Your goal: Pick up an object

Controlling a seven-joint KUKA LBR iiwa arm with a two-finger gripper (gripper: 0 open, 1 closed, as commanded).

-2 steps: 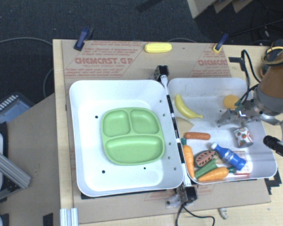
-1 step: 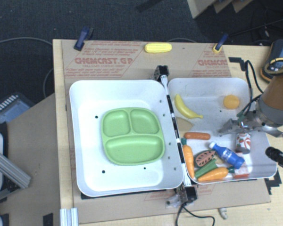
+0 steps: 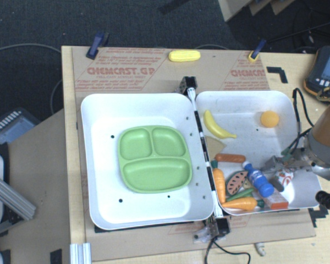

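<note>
The gripper (image 3: 279, 163) hung low in the right bin (image 3: 236, 102), presumably to take something from the heap. Whether its jaws were open or closed I cannot tell. The bottle (image 3: 260, 181) lay just left of them, the orange ball (image 3: 269, 119) well beyond.

Yellow banana (image 3: 218, 125), orange ball (image 3: 269, 119), blue bottle (image 3: 260, 181), carrots (image 3: 218, 185), in right bin (image 3: 236, 100)

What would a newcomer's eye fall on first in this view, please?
Probably the green tray, alone in the middle of the left bin. Next, the toy food in the right bin: a banana and an orange ball at the back, carrots and a blue bottle crowded at the front.
</note>
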